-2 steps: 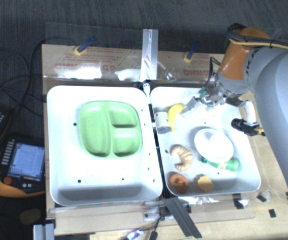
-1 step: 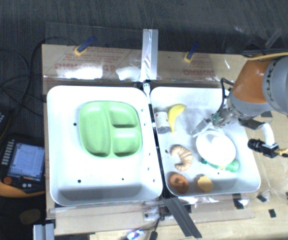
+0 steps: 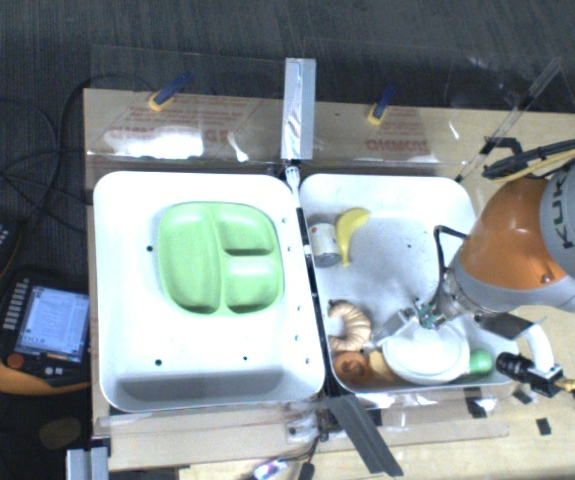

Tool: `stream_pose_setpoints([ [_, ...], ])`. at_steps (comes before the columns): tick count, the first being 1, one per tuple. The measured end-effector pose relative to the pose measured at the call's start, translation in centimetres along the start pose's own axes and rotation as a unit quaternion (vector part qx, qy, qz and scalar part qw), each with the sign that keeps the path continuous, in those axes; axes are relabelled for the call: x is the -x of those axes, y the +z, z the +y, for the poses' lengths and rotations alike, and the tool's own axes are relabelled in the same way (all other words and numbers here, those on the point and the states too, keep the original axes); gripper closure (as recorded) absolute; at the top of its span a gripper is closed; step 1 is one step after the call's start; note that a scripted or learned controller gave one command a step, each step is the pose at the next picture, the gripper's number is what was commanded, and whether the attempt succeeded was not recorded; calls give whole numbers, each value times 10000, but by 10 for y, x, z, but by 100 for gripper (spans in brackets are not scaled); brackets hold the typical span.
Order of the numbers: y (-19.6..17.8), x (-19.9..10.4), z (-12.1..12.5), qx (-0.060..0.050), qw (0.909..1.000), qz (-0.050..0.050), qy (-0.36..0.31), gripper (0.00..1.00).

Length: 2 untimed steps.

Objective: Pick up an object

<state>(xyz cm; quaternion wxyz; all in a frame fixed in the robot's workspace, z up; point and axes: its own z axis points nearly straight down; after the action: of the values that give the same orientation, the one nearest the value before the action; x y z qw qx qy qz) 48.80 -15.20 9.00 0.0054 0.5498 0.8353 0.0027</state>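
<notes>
Gripper (image 3: 419,317) low in right white bin (image 3: 407,190), just above round white plastic bowl (image 3: 425,356) near front wall; cannot tell finger state. Beside bowl: tan ring-shaped doughnut toy (image 3: 349,323), small green ball (image 3: 480,362). Farther back, yellow banana-shaped toy (image 3: 351,226). Green divided tray (image 3: 219,256) in left bin (image 3: 127,268).

Free room and obstacles. Left bin (image 3: 117,298): a green divided tray (image 3: 219,256) occupies the centre; bare floor rings it, widest along the near edge. Right bin (image 3: 462,196): the far and middle floor lies open, save a yellow banana-like object (image 3: 352,224) and a small can (image 3: 323,244) by the dividing wall. The near strip is crowded: a tan ring-shaped toy (image 3: 350,322), a brown object (image 3: 355,367), a white bowl (image 3: 425,358), and a green object (image 3: 480,362). The arm (image 3: 512,248) overhangs the right side.
</notes>
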Motion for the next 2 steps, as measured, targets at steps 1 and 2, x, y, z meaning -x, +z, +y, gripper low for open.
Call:
stream_pose_setpoints([
  [1, -34, -22, 15, -14, 9850, 13, -1726, 0],
  [2, -16, -12, 92, 18, 9880, -22, -1546, 0],
])
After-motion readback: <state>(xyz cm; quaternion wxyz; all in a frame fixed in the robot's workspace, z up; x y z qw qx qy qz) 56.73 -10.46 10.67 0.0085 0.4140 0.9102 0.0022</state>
